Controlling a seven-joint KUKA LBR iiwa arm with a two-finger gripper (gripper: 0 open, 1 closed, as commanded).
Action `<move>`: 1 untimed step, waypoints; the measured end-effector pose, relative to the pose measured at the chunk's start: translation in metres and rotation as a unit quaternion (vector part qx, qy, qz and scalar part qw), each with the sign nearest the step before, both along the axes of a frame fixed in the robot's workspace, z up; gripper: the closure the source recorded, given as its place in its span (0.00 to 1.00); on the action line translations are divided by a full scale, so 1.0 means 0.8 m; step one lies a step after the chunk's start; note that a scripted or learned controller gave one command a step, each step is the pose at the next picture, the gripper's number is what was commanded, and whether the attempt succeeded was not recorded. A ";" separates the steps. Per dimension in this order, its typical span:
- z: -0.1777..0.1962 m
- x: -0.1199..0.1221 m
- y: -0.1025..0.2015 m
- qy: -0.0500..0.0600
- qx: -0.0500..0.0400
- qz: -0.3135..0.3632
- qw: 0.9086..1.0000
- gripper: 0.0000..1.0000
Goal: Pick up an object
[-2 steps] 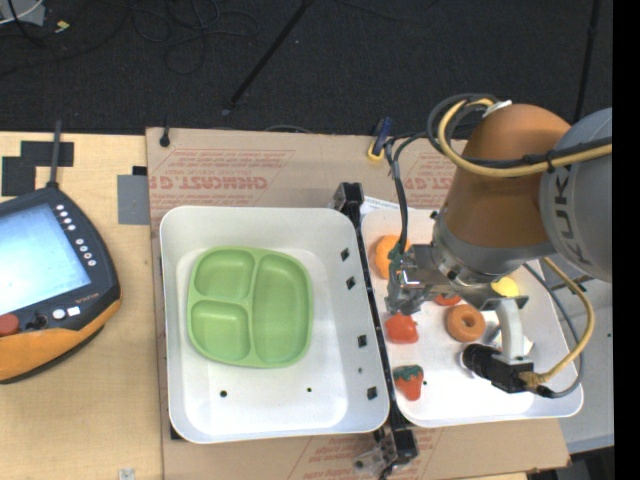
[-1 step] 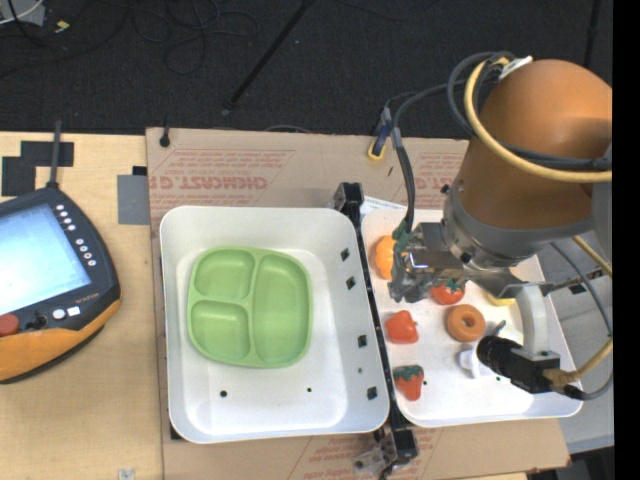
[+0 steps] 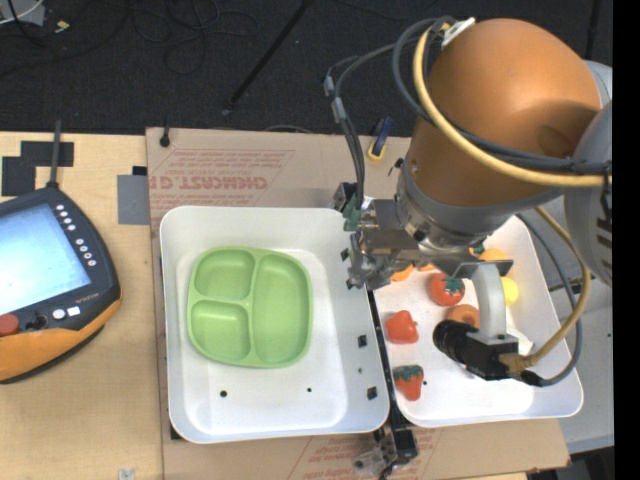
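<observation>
Your gripper hangs at the right bin's left edge, presumably to pick there; the red piece lies nearest; whether the gripper is open, you cannot tell.

Toy food in the right bin, a green plate in the left bin.
A red pepper lies near the right bin's left edge, with a strawberry toward its lower-left corner. A tomato sits mid-bin, an orange piece just beside it and a yellow piece, partly hidden, nearer the right edge. The three-part plate lies flat, mid-bin.
</observation>
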State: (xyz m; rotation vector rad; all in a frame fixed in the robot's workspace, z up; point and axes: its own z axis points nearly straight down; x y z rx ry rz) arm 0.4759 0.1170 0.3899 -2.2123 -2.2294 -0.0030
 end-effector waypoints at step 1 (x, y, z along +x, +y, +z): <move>0.009 0.000 -0.003 0.004 -0.002 0.000 1.000 1.00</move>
